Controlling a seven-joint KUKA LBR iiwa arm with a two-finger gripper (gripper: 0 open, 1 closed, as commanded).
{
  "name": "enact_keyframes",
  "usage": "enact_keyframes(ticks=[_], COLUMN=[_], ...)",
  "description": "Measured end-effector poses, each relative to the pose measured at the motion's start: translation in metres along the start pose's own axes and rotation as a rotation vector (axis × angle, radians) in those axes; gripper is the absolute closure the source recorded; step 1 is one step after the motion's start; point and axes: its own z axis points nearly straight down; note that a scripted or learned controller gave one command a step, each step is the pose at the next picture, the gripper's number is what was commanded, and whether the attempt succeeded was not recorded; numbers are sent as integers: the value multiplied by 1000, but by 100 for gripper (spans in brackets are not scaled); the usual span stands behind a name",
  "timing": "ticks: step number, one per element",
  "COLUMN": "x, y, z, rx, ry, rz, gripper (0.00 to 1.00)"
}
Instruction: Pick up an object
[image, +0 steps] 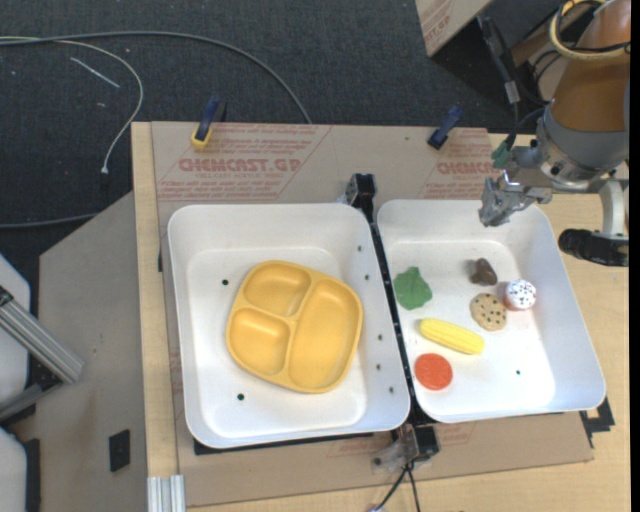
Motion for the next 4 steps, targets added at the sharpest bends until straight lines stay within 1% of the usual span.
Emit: enact_keyframes(ticks=[1,2,3,4], x=[0,56,106,163], y=[1,-14,-25,-42], z=[-46,-27,-28,-22], rx=[-2,8,7,8], ry=[0,3,3,4], rz=[0,-4,-4,-6], gripper=[100,100,100,100])
